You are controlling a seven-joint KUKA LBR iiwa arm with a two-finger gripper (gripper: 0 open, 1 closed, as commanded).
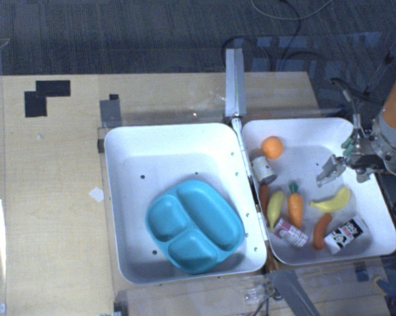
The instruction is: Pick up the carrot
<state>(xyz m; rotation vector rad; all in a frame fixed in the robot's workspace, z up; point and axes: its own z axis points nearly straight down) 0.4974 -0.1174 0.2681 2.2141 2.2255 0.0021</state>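
Observation:
The carrot [295, 208] is orange with a green top and lies in the middle of the right bin [380, 242], its top pointing to the far side. My gripper [338, 157] hovers over the right part of that bin, up and to the right of the carrot and apart from it. Its fingers [330, 169] stand open with nothing between them. The carrot lies between a yellow fruit [274, 208] on its left and a banana [333, 201] on its right.
The right bin also holds an orange [272, 147], an upright can [262, 170], a can on its side [291, 234], a red sausage [321, 230] and a small milk carton [343, 233]. A blue divided plate [194, 225] lies in the left bin [130, 152].

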